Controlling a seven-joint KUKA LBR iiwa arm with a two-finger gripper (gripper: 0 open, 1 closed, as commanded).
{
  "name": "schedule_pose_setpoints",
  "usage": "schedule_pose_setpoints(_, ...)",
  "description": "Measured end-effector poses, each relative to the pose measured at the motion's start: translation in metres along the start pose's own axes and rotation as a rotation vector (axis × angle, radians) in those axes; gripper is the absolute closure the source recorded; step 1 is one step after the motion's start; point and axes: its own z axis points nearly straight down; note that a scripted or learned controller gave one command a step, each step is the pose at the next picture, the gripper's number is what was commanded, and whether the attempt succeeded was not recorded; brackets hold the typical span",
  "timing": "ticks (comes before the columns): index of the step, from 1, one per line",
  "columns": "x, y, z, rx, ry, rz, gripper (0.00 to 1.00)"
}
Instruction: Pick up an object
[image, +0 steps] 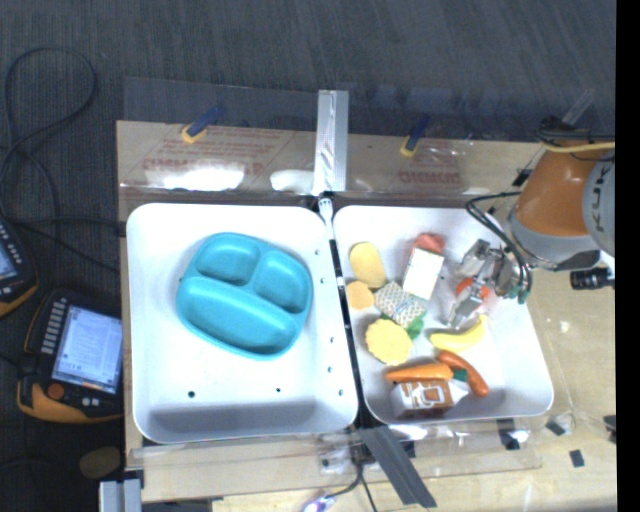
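Objects for picking fill the right white bin (536, 385), in the right half of the frame. Left of it, the left white bin (150, 400) holds a blue divided plate (244, 291), lying flat toward the bin's upper middle. In the right bin, from its left side: a yellow lemon-like piece (367, 263) near the top, a small orange piece (358, 294) under it, a yellow round piece (388, 341) lower down. Beside these are a checkered green-and-white item (401, 303), a white box (424, 272) with a red piece (431, 242) above it, a banana (459, 338), two orange carrots (420, 373), and a brown carton (427, 397) near the bottom edge. The gripper (478, 283) sits low over the bin's upper right, just above the banana; whether it is released or clenched cannot be told. The grey arm with orange band (558, 200) enters from the right edge.
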Motion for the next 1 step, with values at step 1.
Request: schedule_pose_setpoints(1,-0.0025,0.0014,-0.0125,0.003,-0.009,-0.003,1.0)
